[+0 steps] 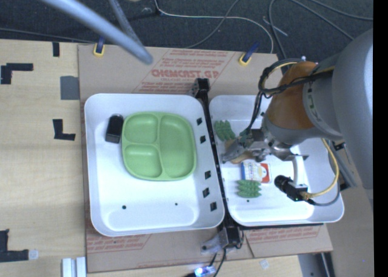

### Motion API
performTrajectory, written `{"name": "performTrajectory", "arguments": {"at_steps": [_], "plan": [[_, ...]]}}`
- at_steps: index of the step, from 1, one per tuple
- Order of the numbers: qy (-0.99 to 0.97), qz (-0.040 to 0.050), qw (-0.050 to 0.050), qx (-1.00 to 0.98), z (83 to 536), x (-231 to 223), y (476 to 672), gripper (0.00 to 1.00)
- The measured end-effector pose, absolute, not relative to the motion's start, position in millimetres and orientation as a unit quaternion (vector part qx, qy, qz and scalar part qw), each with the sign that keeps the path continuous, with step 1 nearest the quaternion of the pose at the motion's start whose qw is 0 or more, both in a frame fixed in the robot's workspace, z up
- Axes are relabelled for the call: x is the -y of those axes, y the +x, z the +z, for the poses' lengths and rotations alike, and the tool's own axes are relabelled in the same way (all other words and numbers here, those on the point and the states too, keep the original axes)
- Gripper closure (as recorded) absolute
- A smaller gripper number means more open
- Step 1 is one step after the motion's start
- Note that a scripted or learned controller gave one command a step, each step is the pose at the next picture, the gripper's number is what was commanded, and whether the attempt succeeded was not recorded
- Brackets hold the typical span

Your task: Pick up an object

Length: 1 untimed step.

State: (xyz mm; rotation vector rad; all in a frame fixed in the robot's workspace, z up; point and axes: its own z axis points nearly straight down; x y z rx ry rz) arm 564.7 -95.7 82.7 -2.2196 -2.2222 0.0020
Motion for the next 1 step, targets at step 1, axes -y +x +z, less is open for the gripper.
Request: {"name": "performTrajectory", "arguments": {"at_steps": [1], "plan": [[-0.706, 0.0004, -0.001, 0.708, 95.7, 95.8, 565.4, 1.00]]}}
